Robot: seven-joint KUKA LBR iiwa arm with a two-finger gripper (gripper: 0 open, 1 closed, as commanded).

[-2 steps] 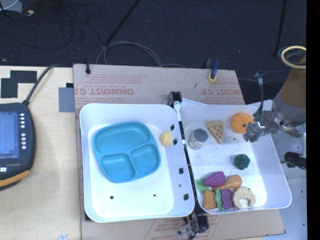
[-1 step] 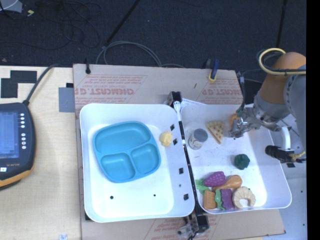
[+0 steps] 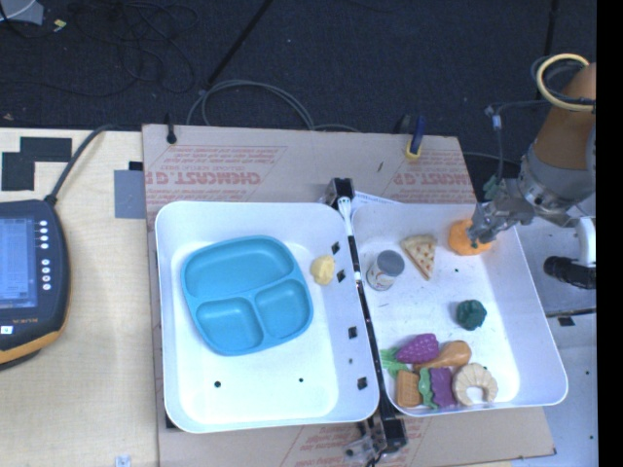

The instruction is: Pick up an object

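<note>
The gripper (image 3: 484, 224) is reaching in from the right and sitting down over the orange object (image 3: 468, 240) at the far right corner of the right bin (image 3: 540, 353). Its dark fingers are meeting the top of that orange piece, but whether they are spread, closed, or clamped on it is something I cannot tell from this slant.

Taking the orange object as the landmark: a tan pizza-like wedge (image 3: 421, 254) is lying just to its left, and a small grey-topped can (image 3: 386, 269) is standing further left, near the divider between the bins. A dark green lump (image 3: 471, 312) is resting nearer the camera than the orange piece, well apart from it. Much nearer still, a heap of toy food (image 3: 440, 368) is crowding the near edge of the right bin, including a purple grape bunch, a drumstick and a pale shrimp.

The left bin (image 3: 185, 377) is holding a blue divided plate (image 3: 247, 293), with a small yellow piece (image 3: 322, 269) lying just beside the plate's right rim.
</note>
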